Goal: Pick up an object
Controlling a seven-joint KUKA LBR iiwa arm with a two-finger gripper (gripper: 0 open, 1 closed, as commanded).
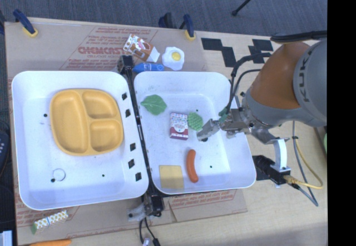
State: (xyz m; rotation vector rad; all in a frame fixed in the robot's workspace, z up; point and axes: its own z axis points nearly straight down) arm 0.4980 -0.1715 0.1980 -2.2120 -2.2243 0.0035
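The right bin holds a green leaf, a small red and white carton, a round green textured piece, an orange sausage and a yellow cheese block. My gripper reaches in from the right over this bin. Its tip is just right of the green textured piece and the carton, above the sausage. I see nothing held in it.
The left bin carries a yellow divided plate and a small ring. Behind the bins lie a snack packet, a toy fried egg and a blue item. Clamps sit at the bench's far edge.
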